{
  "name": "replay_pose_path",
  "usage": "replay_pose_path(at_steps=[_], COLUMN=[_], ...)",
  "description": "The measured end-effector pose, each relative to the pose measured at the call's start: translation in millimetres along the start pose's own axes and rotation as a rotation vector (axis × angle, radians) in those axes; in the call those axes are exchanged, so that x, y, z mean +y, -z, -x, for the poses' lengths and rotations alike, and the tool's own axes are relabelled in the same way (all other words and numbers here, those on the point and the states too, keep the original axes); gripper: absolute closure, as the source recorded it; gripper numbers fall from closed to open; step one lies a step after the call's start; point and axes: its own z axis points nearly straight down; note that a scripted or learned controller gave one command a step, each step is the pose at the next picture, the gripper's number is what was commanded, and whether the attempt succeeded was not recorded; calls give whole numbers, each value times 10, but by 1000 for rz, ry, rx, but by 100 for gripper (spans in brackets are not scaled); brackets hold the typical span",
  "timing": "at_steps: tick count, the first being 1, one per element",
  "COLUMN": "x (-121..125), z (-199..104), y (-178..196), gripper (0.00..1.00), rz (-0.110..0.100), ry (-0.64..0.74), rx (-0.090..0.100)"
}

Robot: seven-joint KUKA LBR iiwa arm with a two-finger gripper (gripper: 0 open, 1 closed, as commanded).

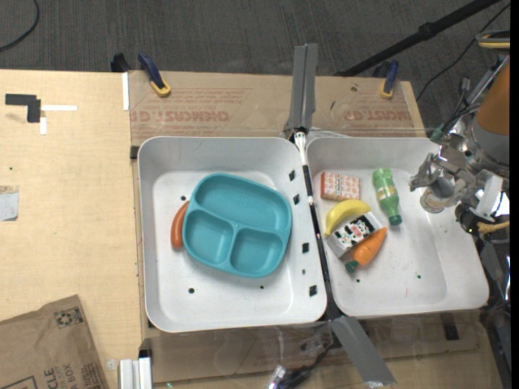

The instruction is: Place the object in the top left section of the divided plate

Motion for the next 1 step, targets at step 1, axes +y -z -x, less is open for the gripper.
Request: replay_pose_path(at_steps=[1], x=[-250], z=[-947], y=[647], gripper=[100], rz=[2], ry=[-138], rx=[1])
